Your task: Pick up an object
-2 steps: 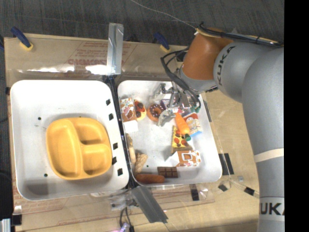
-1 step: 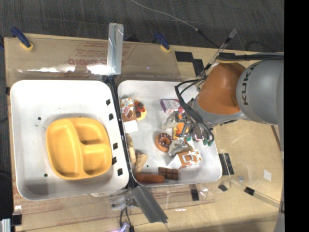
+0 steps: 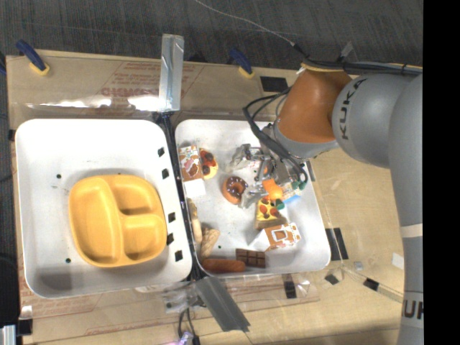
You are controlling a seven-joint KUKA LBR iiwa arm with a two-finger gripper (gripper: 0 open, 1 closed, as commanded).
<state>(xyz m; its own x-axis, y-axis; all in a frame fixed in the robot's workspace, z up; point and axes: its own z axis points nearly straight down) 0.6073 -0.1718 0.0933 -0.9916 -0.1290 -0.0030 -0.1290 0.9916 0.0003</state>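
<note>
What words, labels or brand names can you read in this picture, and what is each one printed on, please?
"KU", the start of a brand name, in dark letters on the grey arm.
Red printing on the cardboard behind the bins: too faint to read.
Packets in the right bin: print too small to read.

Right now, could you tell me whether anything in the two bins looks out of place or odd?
Nothing stands out. The yellow tray lies flat in the left bin; toy foods lie scattered loosely in the right bin, with the end effector above them.
</note>
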